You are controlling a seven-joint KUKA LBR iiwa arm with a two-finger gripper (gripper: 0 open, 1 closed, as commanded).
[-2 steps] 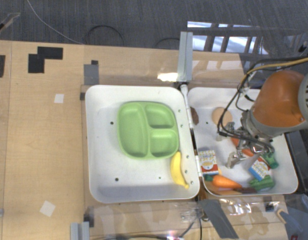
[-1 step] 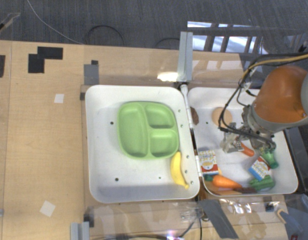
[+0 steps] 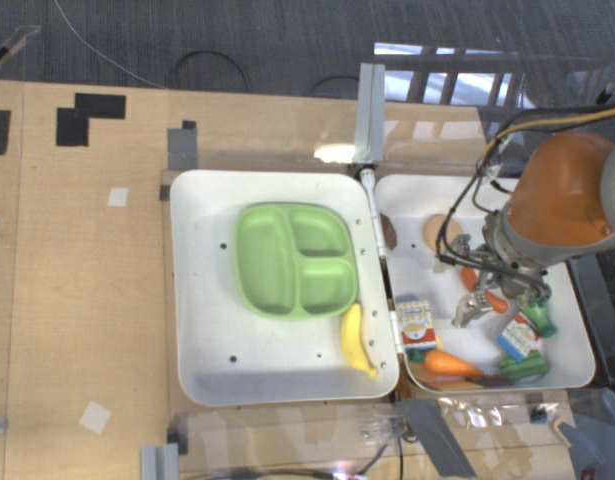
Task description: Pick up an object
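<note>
Scattered across the right bin (image 3: 585,368): an orange carrot (image 3: 449,364) near the front wall, a small printed carton (image 3: 415,323) just behind it by the left wall, a blue-and-white packet (image 3: 517,339) and green pieces (image 3: 527,366) toward the front right corner, a tan round thing (image 3: 439,232) farther back. Hanging over the middle of that bin, among these items, the pincer (image 3: 480,303), below the orange wrist band (image 3: 562,190); cannot tell whether clenched or released, nor whether touching anything. In the left bin (image 3: 202,268), a green divided plate (image 3: 293,259) with a yellow banana (image 3: 356,339) lying just beside its front right corner. Under both bins, the wooden bench (image 3: 77,298).
</note>
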